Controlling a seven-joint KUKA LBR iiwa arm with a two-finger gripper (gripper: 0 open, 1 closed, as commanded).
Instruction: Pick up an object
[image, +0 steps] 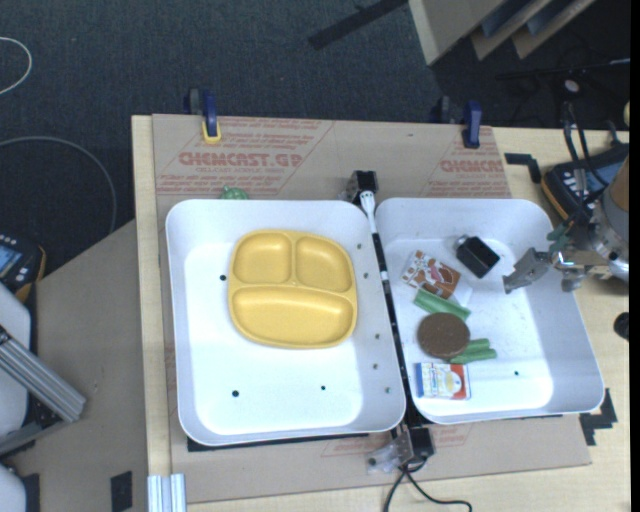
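From my seat, the claw (540, 264) reaches in over the right rim of the right bin (545, 345), and I can make out one grey finger (522, 270) slanting down and to the left. I cannot tell whether the claw is apart or together; nothing shows between its tips.

Nearest to it, a little to its left in the upper part of that bin, lies a small black block (477, 256), tilted, dark and matte. It is apart from the finger, with bare white floor between them.

Further left sits a small picture card (433, 273) in red, white and brown, tilted. Just below it a green stick (441, 303) lies slantwise, touching the top of a round brown disc (442, 336). A second green piece (475, 351) pokes out from the disc's lower right edge. Below the disc is a flat packet (441, 380) with blue, white and red print, near the bin's front wall.

These pieces crowd the left half of the right bin; the right half under the claw is bare.

The left bin (200, 340) holds a yellow divided plate (293, 288) with three sections, set in its upper half. Both bins rest on a cardboard sheet (160, 180) clipped at the back by blue clamps (209, 108).
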